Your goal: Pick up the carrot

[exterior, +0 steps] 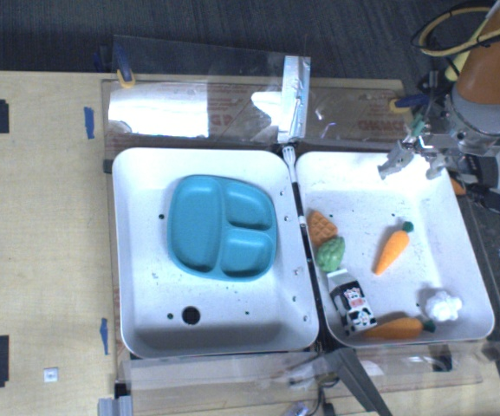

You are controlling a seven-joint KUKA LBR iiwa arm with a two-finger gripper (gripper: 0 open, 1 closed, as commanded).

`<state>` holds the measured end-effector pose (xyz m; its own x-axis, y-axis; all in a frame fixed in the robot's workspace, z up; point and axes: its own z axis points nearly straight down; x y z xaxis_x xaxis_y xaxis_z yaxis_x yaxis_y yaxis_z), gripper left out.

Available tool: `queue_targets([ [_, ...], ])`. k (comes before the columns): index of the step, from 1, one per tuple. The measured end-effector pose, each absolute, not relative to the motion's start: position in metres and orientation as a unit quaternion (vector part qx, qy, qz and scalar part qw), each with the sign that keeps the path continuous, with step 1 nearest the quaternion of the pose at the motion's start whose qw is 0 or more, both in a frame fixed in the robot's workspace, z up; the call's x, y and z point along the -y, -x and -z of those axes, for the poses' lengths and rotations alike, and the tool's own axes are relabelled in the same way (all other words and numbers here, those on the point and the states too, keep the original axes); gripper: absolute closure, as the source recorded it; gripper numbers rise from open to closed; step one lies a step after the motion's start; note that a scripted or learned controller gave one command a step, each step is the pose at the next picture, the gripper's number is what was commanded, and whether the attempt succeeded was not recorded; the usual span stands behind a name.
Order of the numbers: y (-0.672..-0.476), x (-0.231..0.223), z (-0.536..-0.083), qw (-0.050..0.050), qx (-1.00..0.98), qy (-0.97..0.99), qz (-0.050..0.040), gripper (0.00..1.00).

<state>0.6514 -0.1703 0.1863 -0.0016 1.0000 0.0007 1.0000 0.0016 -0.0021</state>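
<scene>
I'm at the approach: my hand [414, 156], fingers spread and grasping nothing, hangs over the right bin's [353, 180] far edge; next, descend nearer onto the carrot [392, 250].

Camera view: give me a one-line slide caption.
Gripper hovers over the right bin's far edge, apart from the carrot lying in it; a blue tray sits in the left bin.

Arm [490, 76]: I see it cut off at the right edge.
Gripper [414, 159]: fingers too blurred for me to read.
</scene>
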Motion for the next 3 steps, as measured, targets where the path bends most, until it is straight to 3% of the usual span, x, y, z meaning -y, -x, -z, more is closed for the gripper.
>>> queue_targets([
  [1, -0.597, 0.184, -0.087, -0.001, 0.680, 0.734, 0.0009, 0.00],
  [2, -0.583, 0.175, -0.086, 0.000, 0.587, 0.809, 0.0010, 0.00],
  [3, -0.585, 0.176, -0.096, -0.001, 0.588, 0.809, 0.0019, 1.00],
])
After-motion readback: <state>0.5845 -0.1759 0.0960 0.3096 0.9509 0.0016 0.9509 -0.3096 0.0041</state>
